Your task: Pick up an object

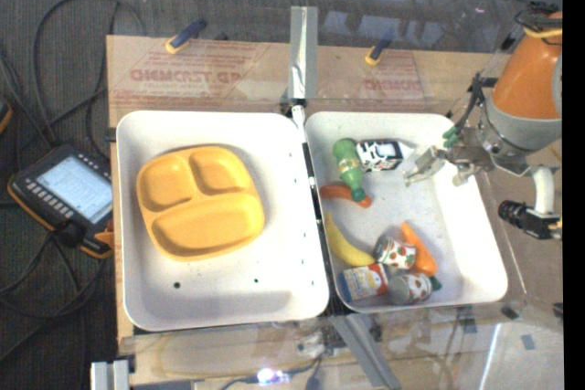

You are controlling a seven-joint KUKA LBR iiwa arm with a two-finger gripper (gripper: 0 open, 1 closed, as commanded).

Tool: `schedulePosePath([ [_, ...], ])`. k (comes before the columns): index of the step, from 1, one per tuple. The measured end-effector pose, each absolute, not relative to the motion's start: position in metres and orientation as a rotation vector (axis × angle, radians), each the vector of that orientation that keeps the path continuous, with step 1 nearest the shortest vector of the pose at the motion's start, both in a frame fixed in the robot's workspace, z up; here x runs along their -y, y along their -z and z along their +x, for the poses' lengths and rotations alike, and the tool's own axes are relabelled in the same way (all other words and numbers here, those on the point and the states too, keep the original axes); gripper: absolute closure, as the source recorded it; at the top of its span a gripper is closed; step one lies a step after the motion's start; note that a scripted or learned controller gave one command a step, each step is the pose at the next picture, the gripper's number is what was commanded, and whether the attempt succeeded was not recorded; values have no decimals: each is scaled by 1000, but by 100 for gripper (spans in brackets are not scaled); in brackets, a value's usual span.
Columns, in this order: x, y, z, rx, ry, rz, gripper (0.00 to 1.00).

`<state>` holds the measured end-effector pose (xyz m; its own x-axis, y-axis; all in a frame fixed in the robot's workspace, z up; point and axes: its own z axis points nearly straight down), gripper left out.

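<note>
The yellow divided tray (201,201) looks like smooth, glossy plastic. Both white bins (219,306) appear matt plastic. The bench board (137,73) looks like bare wood.

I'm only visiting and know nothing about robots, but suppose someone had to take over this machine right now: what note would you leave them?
Gripper: over the upper right part of the right bin, with nothing between its fingers; whether it is open or shut is hard to tell.
Right bin: green bottle and black-and-white carton near the top left, banana lower down, small cans and a carrot at the bottom.
Left bin: a yellow divided tray.
Done: nothing has been picked up.
Left: lower onto one object, close on it and lift. The carton looks nearest.
</note>
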<state>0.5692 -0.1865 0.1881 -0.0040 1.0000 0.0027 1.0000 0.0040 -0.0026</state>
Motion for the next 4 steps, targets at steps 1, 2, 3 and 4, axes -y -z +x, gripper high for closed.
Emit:
schedulePosePath([
  [1,161,-90,542,2275,8,-2181,0],
  [2,155,-90,506,2281,11,-2182,0],
  [3,154,-100,506,2278,17,-2181,100],
  [4,190,-92,515,2314,17,-2134,100],
])
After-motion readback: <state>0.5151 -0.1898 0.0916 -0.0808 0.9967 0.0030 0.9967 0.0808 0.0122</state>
